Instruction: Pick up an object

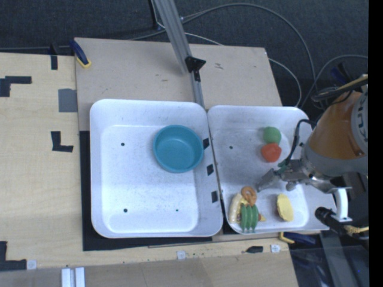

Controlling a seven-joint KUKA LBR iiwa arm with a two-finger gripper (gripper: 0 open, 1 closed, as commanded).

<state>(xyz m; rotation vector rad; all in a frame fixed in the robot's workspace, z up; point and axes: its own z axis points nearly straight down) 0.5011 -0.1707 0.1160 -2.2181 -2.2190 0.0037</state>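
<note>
**Orange-topped toy nearest the gripper, nothing held**

Orange and yellow toy [246,197] lies at the right bin's [239,119] front edge, touching a green piece [249,216]. Gripper [267,180] hangs just beside it, slightly apart at the tips, nothing between them. A good grasp calls for centring over one piece, clear of its neighbour. Yellow lump [285,208], red ball [270,152], green ball [271,134] nearby. Blue bowl [178,148] in left bin [119,115]. Fingertips blurred; exact shapes hard to name.

A pale wooden bench [36,178] with black tape marks [58,142] sits left of a tan board [137,76]; behind the board, dark carpeted floor [72,8] carries looping cables [251,11] and a slanting grey metal pole [173,26]
</note>
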